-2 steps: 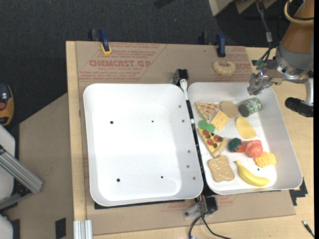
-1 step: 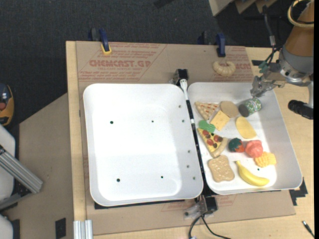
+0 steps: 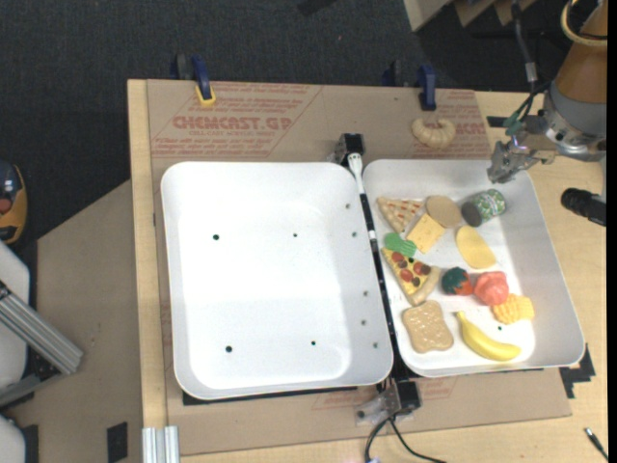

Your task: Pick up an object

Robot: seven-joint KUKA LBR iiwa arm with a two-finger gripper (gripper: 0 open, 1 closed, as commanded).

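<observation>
A grey arm with an orange band reaches in from the right, its gripper (image 3: 505,165) poised over the far edge of the right bin (image 3: 549,258); whether it is released or clenched cannot be told from this angle, and nothing shows between its tips.

Toy food crowds the right bin. Just below the gripper lies a grey-green can (image 3: 484,205) on its side, long axis running left to right and tilted slightly up toward the right. Beside it to the left sits a tan disc (image 3: 442,209), touching a yellow cheese wedge (image 3: 427,231) and near a pizza slice (image 3: 399,211) whose tip points down toward the bin's centre. A yellow oval (image 3: 474,247) lies below the can.

A second pizza slice (image 3: 409,272), topped with green, runs along the bin's left wall, tip pointing toward the near-right. Right of it are a small green and red piece (image 3: 454,281), a red lump (image 3: 491,286) and an orange piece (image 3: 515,308), packed close. At the near end, a cracker (image 3: 427,327) lies beside a banana (image 3: 489,340), whose long axis slants from upper left to lower right.

The left bin (image 3: 193,258) adjoins the right. A tan ring (image 3: 433,130) rests on the worktop (image 3: 289,119) beyond the bins, between blue clamps (image 3: 202,77).
</observation>
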